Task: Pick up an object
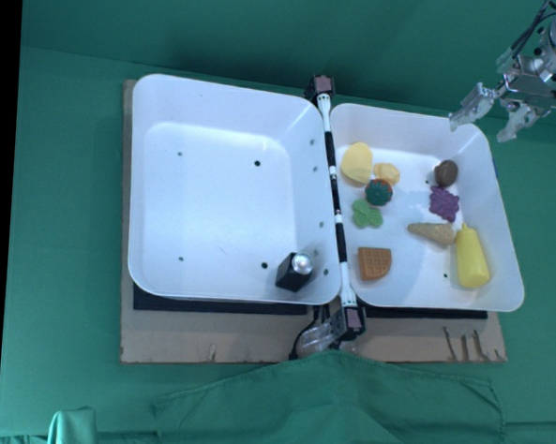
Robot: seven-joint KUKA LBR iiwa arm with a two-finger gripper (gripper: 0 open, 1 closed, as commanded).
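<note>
1. Here, starting at the left, we see the left bin [218,119], which carries a single item: a small black block with a shiny knob [296,270], lying near the bin's lower right corner, well apart from the pincer.
2. Between the bins runs a black-and-white divider bar [334,192], from the far edge of the tabletop [72,204] to the near edge.
3. In the right bin [500,277] lie the candidate objects. Nearest the divider are a yellow piece [357,162], a small orange piece [387,173], a dark green and red ball [378,192], a green leafy piece [367,213] and an orange waffle-like square [374,263].
4. Further right lie a brown oval piece [445,172], a purple cluster [444,202], a tan cone-shaped piece [433,233] and a yellow bottle-shaped piece [471,258].
5. At the upper right, the pincer [497,114] hangs above the far right corner of the right bin, its fingers spread apart and nothing between them.
6. We judge the task as not yet begun in effect: every object rests in a bin, none is lifted, and descent, closing and lifting all remain.
7. The closest candidate appears to be the brown oval piece, below and slightly left of the pincer in the picture, near but apart from it.
</note>
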